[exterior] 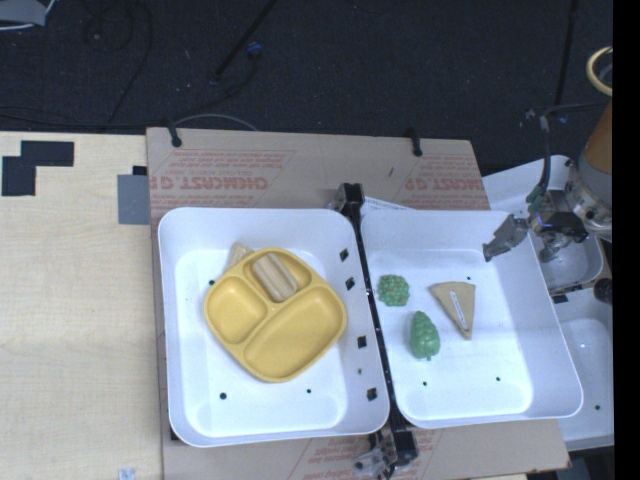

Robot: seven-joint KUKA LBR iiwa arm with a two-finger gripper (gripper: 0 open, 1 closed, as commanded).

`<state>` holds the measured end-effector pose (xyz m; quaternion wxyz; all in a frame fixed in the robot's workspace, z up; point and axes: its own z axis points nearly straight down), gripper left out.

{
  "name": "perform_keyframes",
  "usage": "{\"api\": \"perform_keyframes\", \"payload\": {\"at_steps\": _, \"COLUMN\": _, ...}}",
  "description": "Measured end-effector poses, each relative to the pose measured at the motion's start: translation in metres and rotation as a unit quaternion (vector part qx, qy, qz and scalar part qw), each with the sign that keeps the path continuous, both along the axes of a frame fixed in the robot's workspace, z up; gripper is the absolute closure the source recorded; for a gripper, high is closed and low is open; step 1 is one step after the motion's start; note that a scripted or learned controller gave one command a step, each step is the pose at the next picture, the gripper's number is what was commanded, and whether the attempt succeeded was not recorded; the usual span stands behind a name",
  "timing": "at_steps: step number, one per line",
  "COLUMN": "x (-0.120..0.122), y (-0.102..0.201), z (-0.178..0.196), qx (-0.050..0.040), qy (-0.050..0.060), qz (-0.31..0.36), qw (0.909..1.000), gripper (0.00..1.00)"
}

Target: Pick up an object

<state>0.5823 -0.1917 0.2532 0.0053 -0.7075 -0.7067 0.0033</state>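
The claw (520,230) hangs at the right bin's (500,393) far right edge, well apart from the wedge (455,306), green lump (424,335) and broccoli (393,290) in there; can't tell how open it is or if it's got anything. My guess: it drops too close to the wall and grabs air, or nudges the wedge away.

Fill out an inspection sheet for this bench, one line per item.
Surface: two white bins, left bin and right bin, side by side on cardboard.
Job's things: yellow divided plate holding a tan piece in the left bin; green round item, green oblong item and tan wedge in the right bin.
Clutter: nothing seen.
Grippers: gripper over the right bin's far right edge, holding nothing.
Cables: dark cables on the floor beyond.
Surroundings: wooden bench at left.
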Motion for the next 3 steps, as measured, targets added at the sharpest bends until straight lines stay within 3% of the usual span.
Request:
{"api": "perform_keyframes", "payload": {"at_steps": 1, "x": 0.002, "y": 0.0, "z": 0.005, "qx": -0.001, "qy": -0.005, "qz": 0.001, "qw": 1.0, "gripper": 0.0}}
{"api": "perform_keyframes", "payload": {"at_steps": 3, "x": -0.006, "y": 0.011, "z": -0.1, "qx": -0.0002, "qy": -0.002, "qz": 0.0, "qw": 1.0, "gripper": 0.0}}
